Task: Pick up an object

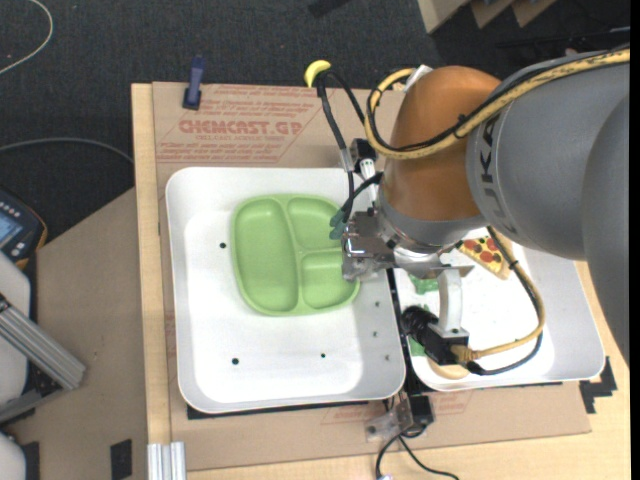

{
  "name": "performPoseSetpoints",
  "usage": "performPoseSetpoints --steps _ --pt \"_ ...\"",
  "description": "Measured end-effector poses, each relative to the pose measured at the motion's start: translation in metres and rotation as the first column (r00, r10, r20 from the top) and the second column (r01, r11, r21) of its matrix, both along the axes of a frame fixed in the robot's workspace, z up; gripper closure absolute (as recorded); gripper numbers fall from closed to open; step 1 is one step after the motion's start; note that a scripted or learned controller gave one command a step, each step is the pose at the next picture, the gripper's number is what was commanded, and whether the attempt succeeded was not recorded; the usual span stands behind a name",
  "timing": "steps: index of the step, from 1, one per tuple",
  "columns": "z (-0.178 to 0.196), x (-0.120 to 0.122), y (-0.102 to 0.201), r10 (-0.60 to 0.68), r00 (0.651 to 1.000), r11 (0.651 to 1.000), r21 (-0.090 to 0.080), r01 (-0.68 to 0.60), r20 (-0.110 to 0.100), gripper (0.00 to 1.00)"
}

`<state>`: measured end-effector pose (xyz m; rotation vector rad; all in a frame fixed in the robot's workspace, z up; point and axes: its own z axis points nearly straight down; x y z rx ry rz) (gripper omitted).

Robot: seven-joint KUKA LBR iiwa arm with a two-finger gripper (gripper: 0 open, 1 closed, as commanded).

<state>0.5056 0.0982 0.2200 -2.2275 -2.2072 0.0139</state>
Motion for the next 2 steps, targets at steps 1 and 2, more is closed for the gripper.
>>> performPoseSetpoints --steps 1,2 --pt "0.034 -0.028 0.039 0.013 1.0 1.0 0.004 -0.013 0.012 1.0" --pt "0.163 0.007 -0.006 0.005 1.0 1.0 0.004 -0.005 0.028 1.0"
